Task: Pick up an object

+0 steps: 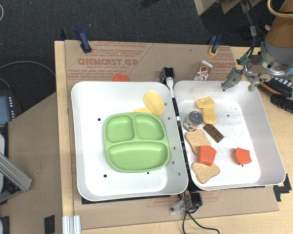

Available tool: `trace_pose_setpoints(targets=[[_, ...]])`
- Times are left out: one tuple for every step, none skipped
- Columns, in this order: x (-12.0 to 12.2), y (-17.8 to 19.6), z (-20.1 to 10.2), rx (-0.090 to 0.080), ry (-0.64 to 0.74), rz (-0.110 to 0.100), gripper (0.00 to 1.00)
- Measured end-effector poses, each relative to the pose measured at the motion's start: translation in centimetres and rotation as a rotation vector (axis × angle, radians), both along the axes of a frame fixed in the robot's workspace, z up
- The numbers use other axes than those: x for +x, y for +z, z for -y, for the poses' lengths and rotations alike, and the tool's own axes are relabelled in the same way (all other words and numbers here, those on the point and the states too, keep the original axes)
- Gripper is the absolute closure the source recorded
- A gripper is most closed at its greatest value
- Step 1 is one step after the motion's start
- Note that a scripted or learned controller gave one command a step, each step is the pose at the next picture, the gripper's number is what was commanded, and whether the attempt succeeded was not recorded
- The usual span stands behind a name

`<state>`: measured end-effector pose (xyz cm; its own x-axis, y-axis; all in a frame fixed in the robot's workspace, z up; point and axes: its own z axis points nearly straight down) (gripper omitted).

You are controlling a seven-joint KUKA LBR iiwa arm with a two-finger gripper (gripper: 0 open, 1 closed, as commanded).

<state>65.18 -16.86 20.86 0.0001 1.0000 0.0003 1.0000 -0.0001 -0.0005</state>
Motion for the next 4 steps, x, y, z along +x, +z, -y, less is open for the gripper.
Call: trace_pose_setpoints(targets=[[-6.7, -8.2, -4.4, -0.001, 0.0, 0.002, 0.0], [-12.6, -12.4, -5.3, 0.001, -0.004, 0.002, 0.0], [-6.3, -12.2, -7.2, -0.003, 0.004, 0.009, 0.0], [-6.4, -11.0, -7.2, -0.001, 0.0, 0.011, 1.0]])
